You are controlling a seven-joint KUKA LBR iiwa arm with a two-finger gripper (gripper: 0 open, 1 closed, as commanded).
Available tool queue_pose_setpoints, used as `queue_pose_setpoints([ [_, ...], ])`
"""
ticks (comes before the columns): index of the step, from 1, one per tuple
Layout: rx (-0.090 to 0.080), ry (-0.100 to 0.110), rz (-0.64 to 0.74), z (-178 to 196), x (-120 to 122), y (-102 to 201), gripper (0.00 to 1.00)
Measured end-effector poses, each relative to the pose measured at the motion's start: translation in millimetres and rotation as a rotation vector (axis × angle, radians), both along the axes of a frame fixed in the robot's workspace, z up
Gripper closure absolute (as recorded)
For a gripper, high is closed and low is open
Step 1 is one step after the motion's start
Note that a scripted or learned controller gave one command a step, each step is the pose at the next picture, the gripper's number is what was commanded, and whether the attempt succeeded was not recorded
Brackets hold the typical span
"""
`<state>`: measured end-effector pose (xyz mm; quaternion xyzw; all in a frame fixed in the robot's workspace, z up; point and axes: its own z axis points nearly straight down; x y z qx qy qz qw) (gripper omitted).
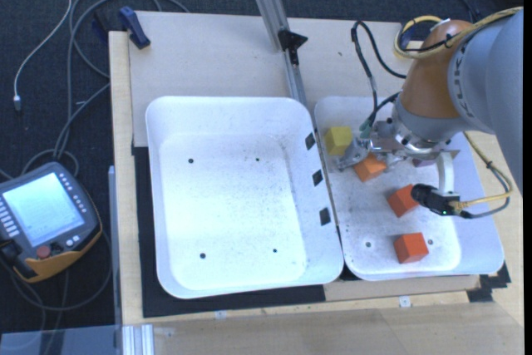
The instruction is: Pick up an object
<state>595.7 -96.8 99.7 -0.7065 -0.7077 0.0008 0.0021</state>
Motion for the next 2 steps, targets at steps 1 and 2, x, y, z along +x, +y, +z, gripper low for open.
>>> queue_pose_setpoints([
  [1, 0.000, -0.003, 0.000, 11, 1, 0, 1.00],
  [2, 0.001, -0.014, 0.007, 105, 22, 70, 1.00],
])
